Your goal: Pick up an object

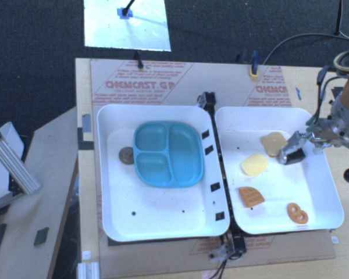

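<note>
From the left bin's blue plate (167, 154), past the yellow piece (253, 164) and tan piece (273, 143) lying in the right bin (323, 179), my claw (291, 154) hovers beside them, its opening unreadable, nothing visibly picked up yet.

A: Right bin (331, 197), what blocks me?
B: I see the tan slice (273, 143), yellow piece (253, 164), orange wedge (250, 196) and pretzel (297, 214) spread apart; bare floor between them.
A: Left bin (113, 214)?
B: The blue tray (167, 154) fills its middle; the front floor is open.
</note>
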Controlling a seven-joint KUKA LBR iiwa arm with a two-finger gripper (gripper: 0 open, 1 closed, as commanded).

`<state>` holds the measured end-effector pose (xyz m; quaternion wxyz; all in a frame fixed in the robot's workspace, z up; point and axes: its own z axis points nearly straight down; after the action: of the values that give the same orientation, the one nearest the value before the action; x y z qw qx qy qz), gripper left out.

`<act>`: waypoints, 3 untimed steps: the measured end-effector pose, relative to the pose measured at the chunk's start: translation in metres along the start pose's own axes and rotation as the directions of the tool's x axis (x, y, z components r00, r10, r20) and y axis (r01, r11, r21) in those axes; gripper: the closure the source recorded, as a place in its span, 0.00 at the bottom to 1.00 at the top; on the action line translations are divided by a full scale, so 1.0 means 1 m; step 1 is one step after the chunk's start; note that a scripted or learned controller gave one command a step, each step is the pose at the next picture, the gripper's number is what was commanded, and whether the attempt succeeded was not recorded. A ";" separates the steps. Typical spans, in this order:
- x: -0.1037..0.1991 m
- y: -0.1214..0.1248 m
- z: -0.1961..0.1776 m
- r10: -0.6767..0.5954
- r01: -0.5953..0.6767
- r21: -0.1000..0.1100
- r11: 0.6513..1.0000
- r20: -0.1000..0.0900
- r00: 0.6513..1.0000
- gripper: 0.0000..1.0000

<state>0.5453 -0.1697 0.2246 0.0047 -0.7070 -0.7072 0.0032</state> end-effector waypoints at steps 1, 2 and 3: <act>0.001 0.003 -0.007 -0.003 0.004 -0.012 1.000 0.003 1.000 0.00; 0.009 -0.003 0.045 -0.002 0.002 -0.010 1.000 0.001 1.000 0.00; 0.007 -0.011 0.101 -0.001 0.001 -0.011 1.000 0.002 1.000 0.00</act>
<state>0.5327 -0.1623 0.1238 0.0003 -0.7068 -0.7074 0.0000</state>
